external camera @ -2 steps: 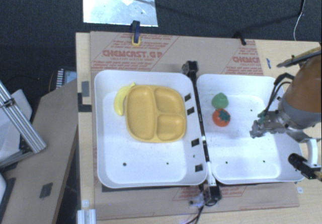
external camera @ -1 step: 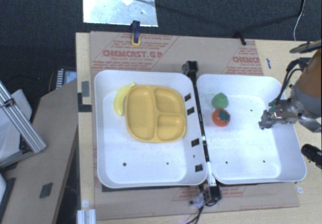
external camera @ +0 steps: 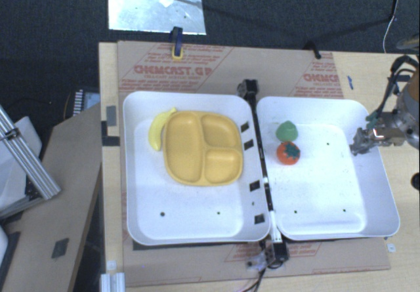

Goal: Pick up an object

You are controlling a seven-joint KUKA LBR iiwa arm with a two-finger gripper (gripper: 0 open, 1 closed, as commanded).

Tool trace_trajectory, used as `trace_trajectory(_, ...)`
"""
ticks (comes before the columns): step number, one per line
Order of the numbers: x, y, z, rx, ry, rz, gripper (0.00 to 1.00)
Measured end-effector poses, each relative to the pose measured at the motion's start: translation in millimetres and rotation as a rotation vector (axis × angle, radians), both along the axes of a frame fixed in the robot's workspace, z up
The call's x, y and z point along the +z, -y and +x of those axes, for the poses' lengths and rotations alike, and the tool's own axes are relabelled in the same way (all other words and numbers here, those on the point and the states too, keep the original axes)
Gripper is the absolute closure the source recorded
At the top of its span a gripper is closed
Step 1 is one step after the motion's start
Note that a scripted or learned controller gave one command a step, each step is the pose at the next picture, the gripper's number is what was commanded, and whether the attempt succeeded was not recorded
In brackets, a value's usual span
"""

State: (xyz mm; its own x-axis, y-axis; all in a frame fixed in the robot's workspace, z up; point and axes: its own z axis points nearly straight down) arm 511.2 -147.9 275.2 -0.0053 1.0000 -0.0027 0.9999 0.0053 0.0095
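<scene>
A green round object (external camera: pixel 286 130) and an orange-red one (external camera: pixel 288 153) lie touching near the left wall of the right bin (external camera: pixel 328 218). In the left bin (external camera: pixel 151 218) a yellow divided plate (external camera: pixel 200 147) sits with a yellow banana (external camera: pixel 156 129) tucked against its left edge. My gripper (external camera: pixel 362 142) hangs at the right bin's right rim, about a hand's width to the right of the two small objects, and nothing shows in it.
Both bins rest on a cardboard sheet (external camera: pixel 197 67) on the bench. A black divider with clips (external camera: pixel 259 153) runs between the bins. A yellow clamp (external camera: pixel 177 44) sits at the cardboard's far edge. The arm's wrist (external camera: pixel 403 120) fills the right side.
</scene>
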Motion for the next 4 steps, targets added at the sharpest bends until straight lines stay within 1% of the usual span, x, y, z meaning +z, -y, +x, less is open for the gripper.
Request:
trace_trajectory(1, -15, -57, -8, 0.004, -0.008, 0.005, 1.00)
trace_trajectory(2, -15, -116, -15, 0.006, -0.008, 0.004, 1.00)
trace_trajectory(3, -26, -177, -10, 0.006, -0.009, 0.005, 1.00)
trace_trajectory(4, -24, -233, -11, 0.006, -0.008, 0.005, 1.00)
